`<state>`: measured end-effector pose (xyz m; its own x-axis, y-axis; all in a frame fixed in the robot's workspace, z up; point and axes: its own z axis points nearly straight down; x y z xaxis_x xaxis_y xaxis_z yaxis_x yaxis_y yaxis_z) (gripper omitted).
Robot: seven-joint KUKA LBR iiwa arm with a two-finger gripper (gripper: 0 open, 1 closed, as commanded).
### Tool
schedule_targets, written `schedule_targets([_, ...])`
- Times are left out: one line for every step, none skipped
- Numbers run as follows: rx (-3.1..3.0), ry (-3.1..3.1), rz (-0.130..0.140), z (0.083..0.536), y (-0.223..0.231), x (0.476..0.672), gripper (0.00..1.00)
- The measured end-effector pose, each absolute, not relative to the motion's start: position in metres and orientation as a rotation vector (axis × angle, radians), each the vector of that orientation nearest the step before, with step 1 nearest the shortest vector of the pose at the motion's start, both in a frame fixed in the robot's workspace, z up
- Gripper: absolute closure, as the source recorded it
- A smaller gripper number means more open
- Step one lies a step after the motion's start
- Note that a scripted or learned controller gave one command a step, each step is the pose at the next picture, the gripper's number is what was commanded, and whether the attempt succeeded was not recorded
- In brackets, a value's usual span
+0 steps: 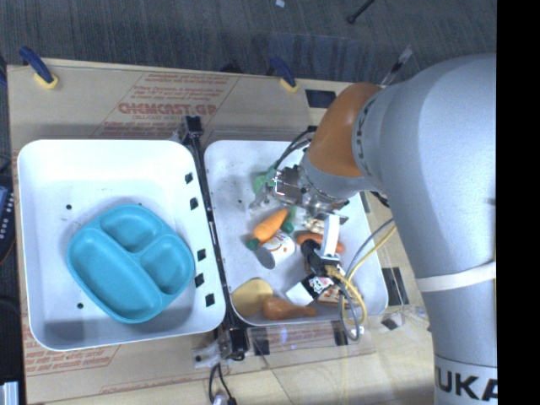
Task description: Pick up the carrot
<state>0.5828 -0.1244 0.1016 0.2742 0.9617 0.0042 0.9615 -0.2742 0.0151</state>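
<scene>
— Where's the carrot?

— In the right bin, near its middle: a smooth orange cone, tapered, lying at a slant with a green stub at its lower-left end. It sits just under the gripper and touches a small white cylinder-shaped cup below it.

— And the tool itself?

— Metal and cabling, down low over the bin beneath the arm's orange band. Whether the fingers are spread or pressed together I cannot tell — the wrist covers them.

— What else is in that bin?

— A rounded tan, glossy piece at the lower edge, an elongated orange-brown item just beside it, a small green thing up near the gripper, and a black-and-white packet. Yellow cable loops over the right side.

— The left bin?

— Shallow white plastic with rounded corners, holding a matte blue divided tray with three soft-edged compartments, set at an angle. Brown printed cardboard lies under both bins.
</scene>
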Motion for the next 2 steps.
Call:
schedule_targets([2.492,1.893,0.018,0.113,-0.125,0.584,1.0])
schedule_targets([2.659,1.678,-0.012,0.158,-0.112,0.573,1.0])
